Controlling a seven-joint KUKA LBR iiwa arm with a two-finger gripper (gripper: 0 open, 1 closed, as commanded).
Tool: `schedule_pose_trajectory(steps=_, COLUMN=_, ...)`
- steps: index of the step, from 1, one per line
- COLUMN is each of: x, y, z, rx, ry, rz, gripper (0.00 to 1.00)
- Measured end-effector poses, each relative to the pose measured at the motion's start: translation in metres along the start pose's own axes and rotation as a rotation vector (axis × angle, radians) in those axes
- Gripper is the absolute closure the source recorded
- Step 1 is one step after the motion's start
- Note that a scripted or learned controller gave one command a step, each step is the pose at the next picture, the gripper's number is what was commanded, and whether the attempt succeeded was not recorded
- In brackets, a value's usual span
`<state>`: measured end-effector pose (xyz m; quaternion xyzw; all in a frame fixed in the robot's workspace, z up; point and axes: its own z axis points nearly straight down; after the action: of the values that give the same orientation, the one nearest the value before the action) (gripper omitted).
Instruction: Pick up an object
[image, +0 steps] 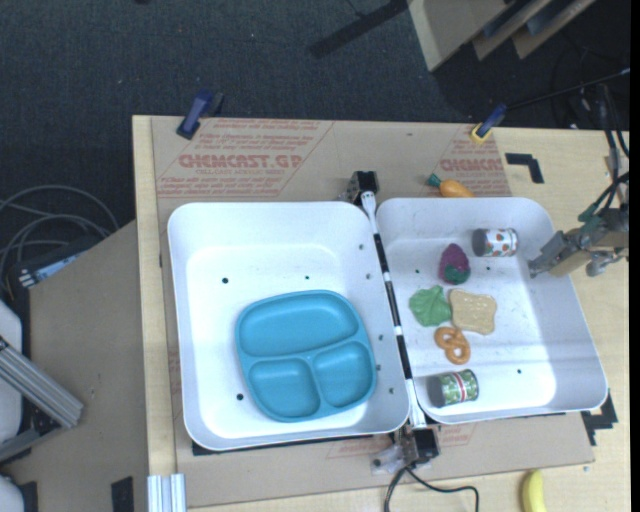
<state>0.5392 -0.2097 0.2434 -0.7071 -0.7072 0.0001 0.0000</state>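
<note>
Green can (454, 387): lies on its side in the right bin (570, 380), nearest the camera.
Hand (548, 262): over that bin's right rim; grip state cannot be told.
Advice: approach the can from above, closing across its body.

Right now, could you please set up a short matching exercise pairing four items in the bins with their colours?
Things:
1. divided plate
2. leaf-shaped toy
3. pretzel toy
4. toast slice

Colours:
A. tan
B. blue
C. orange
D. green

Pairs: 1-B, 2-D, 3-C, 4-A
</note>
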Motion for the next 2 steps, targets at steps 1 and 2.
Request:
schedule_pose_trajectory(steps=1, x=0.063, y=-0.022, z=0.088, rx=0.002, ry=0.001, rz=-0.001, gripper=0.00)
schedule_pose_trajectory(steps=2, x=0.097, y=-0.028, z=0.157, rx=-0.004, ry=-0.001, rz=0.000, gripper=0.00)
